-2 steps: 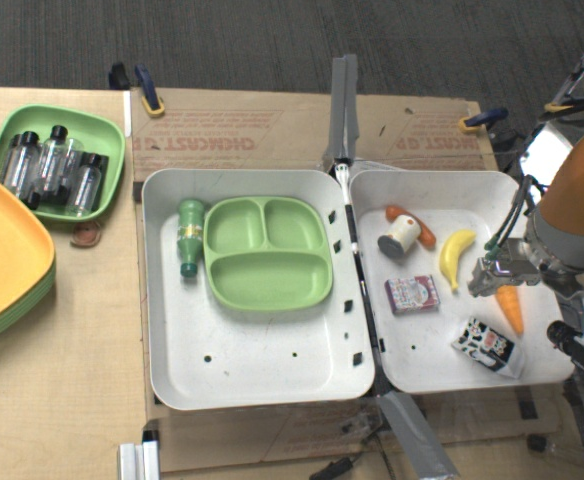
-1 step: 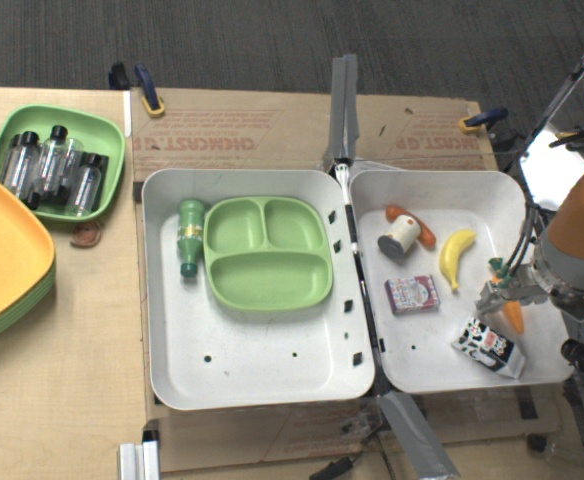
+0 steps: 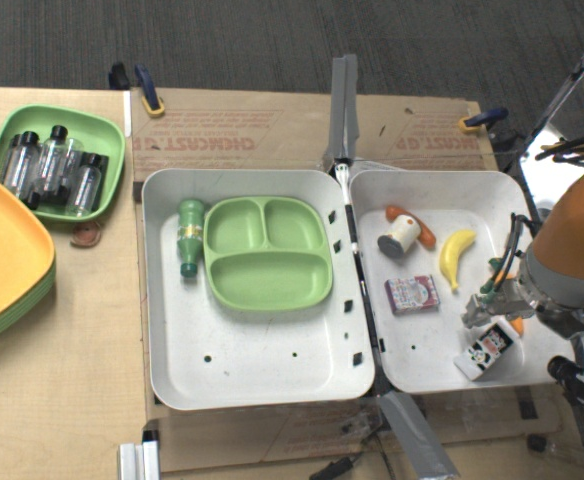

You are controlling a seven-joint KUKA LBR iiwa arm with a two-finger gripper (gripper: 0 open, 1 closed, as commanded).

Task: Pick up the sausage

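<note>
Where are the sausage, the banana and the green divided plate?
sausage (image 3: 427,234): camera view, on its orange end right of the white cup.
banana (image 3: 456,256): camera view, on the middle of its curve.
green divided plate (image 3: 268,281): camera view, on the large lower compartment.

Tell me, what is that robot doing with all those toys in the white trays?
The grey robot arm with the orange band reaches into the right white bin from the right. Its gripper hangs low over the bin's right side, between the yellow banana and a small black-and-white card box. The orange sausage it should pick up lies farther back, against a white cup, untouched. The left bin holds a green divided plate and a green bottle.
</note>
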